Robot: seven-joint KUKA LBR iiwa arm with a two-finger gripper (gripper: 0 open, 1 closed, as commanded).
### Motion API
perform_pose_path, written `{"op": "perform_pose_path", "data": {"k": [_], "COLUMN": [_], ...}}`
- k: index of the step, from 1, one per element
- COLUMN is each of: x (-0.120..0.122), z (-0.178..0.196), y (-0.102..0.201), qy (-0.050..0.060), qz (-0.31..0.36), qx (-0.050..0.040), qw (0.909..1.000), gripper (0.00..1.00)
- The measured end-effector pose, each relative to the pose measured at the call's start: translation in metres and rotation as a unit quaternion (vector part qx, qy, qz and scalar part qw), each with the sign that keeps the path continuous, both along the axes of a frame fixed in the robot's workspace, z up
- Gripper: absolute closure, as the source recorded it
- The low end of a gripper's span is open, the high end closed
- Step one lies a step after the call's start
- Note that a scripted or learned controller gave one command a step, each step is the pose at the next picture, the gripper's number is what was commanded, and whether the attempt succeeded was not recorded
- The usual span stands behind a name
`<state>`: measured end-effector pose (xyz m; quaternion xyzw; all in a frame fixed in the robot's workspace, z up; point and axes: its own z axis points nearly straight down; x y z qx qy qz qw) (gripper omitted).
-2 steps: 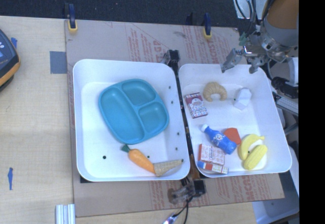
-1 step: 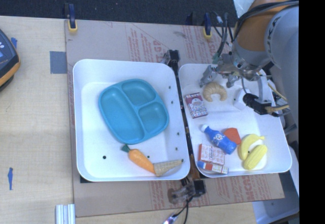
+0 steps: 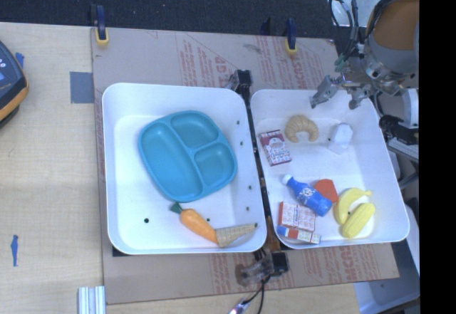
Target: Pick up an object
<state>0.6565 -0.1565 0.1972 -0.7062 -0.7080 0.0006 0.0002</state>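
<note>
The croissant (image 3: 302,128) lies at the right bin's (image 3: 388,163) twelve o'clock end, a white lump (image 3: 341,135) just beside at its three. Your claw (image 3: 338,92), spread and holding nothing, hovers at the croissant's one o'clock; drop straight, straddling only it.

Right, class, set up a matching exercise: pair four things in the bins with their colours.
Things:
1. divided plate
2. carrot
3. croissant
4. corn cob

Colours:
A. yellow
B. tan
C. blue
D. orange

Pairs: 1-C, 2-D, 3-B, 4-A
</note>
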Motion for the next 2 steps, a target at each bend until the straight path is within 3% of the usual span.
{"op": "perform_pose_path", "data": {"k": [1,2], "x": [-0.001,0.0], "z": [-0.096,-0.011], "y": [0.055,0.014], "qy": [0.003,0.0], "qz": [0.001,0.0], "qx": [0.0003,-0.0001], "qw": [1.0,1.0], "gripper": [0.0,0.0]}}
